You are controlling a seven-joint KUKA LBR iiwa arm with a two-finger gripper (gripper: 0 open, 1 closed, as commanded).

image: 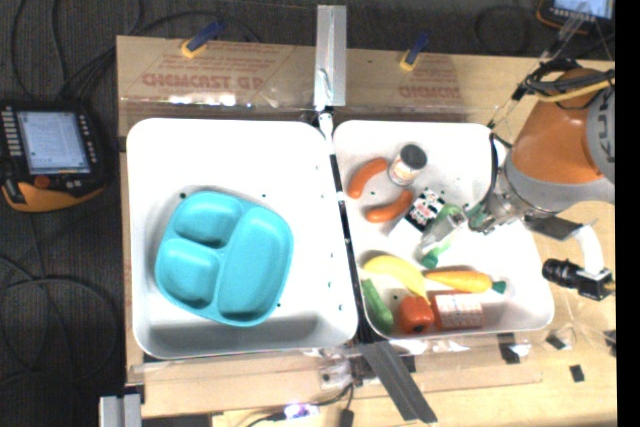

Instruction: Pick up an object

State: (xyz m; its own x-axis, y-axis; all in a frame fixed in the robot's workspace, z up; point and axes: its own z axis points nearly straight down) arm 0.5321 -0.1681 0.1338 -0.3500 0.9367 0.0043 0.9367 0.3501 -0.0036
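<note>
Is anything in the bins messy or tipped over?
Nothing looks spilled or broken. The right bin is just a jumble: a yellow banana, a carrot and other toys lie on their sides, crowded together. The blue divided plate sits flat in the left bin. The gripper is above the jumble.

A robot lab: a control pendant (pixel 48 148) lies on dark carpet (pixel 60 335) among loose cables (pixel 40 5), beside a cardboard-covered tabletop (pixel 230 75) with clamps (pixel 201 37).
</note>
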